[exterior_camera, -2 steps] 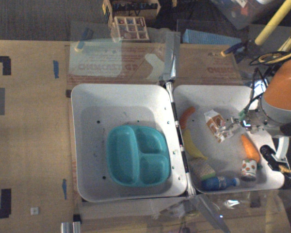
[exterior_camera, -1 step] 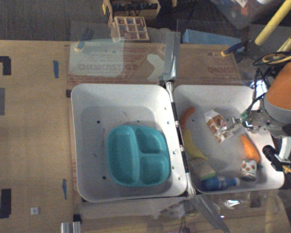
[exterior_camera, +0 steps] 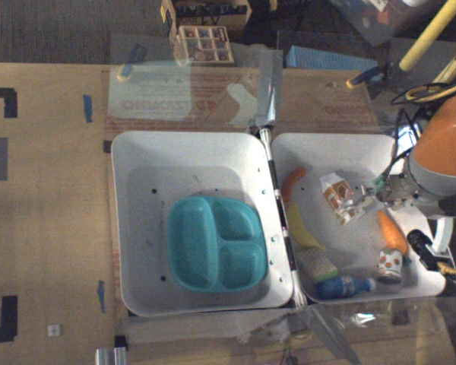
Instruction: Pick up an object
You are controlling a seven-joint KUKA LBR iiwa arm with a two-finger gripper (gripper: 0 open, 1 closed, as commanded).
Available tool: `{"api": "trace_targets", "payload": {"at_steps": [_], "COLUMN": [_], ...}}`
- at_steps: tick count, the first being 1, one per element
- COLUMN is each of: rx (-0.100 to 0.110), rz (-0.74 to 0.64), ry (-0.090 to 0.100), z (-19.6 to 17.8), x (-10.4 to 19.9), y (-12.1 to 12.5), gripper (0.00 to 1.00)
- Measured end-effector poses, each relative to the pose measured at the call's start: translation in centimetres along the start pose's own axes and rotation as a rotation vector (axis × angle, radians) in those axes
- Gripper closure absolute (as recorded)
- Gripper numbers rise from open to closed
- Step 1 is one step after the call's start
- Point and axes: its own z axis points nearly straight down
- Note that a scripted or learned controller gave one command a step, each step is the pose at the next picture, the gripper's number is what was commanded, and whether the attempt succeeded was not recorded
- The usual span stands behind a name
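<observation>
Camera view, near to far. Right bin (exterior_camera: 330, 144): blue bottle (exterior_camera: 348, 286) lies along the near wall at 6 o'clock, small printed cup (exterior_camera: 390, 265) just beside it at 5 o'clock. Cylindrical can (exterior_camera: 318, 263) and yellow banana (exterior_camera: 302, 230) sit against the bin's left wall, around 8 o'clock. Carrot (exterior_camera: 392, 231) lies at 4 o'clock of bin centre. Small carton (exterior_camera: 335, 192) sits near centre, with an orange sausage-like piece (exterior_camera: 292, 182) at 10 o'clock. End effector (exterior_camera: 357, 204) hangs low over the bin just right of the carton; can't tell finger state or whether it is grasping anything. Left bin (exterior_camera: 137, 158) holds a teal divided plate (exterior_camera: 216, 242), slightly near of centre. Tabletop (exterior_camera: 45, 204) beyond: clear plastic sheet (exterior_camera: 159, 93), then cardboard box (exterior_camera: 205, 10) at 12 o'clock.
</observation>
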Motion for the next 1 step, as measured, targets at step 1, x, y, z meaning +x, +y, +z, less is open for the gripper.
{"api": "trace_targets", "payload": {"at_steps": [1], "rx": [0.019], "rz": [0.183], "ry": [0.033], "z": [0.24], "x": [-1.89], "y": [0.68], "gripper": [0.00]}}
